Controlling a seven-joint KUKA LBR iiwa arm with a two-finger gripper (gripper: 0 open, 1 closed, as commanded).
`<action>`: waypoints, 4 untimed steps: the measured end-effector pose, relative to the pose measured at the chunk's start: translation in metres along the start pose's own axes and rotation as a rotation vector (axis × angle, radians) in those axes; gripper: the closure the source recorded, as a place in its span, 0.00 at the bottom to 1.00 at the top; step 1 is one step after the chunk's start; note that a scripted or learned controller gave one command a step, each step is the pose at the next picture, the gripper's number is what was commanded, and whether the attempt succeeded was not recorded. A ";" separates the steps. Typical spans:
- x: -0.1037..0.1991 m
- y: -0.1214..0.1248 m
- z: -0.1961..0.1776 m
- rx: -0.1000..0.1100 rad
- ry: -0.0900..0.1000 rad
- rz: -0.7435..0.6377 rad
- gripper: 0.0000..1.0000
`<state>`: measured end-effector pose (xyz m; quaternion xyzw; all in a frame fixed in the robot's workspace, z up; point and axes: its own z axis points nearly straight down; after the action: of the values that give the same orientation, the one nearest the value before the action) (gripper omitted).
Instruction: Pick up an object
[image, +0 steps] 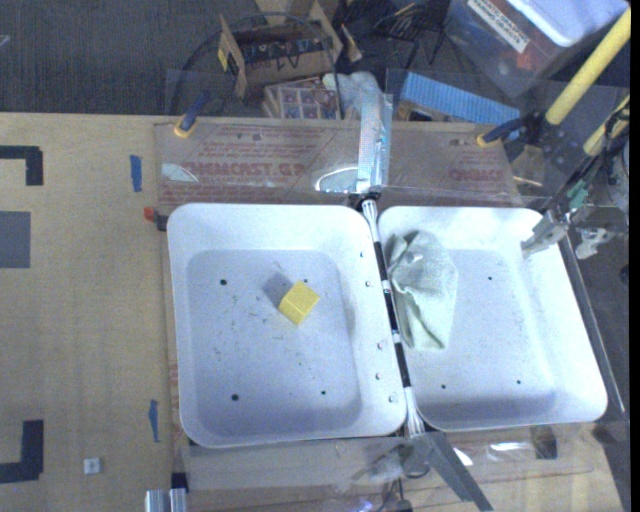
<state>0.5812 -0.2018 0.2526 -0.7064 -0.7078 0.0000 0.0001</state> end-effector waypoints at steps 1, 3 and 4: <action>0.053 0.059 0.056 -0.004 -0.002 -0.398 0.00; 0.148 0.054 0.011 -0.006 -0.004 -1.274 0.00; 0.141 0.048 0.051 -0.004 -0.002 -1.144 0.00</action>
<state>0.6290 -0.0606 0.2019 -0.2107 -0.9775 -0.0008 -0.0018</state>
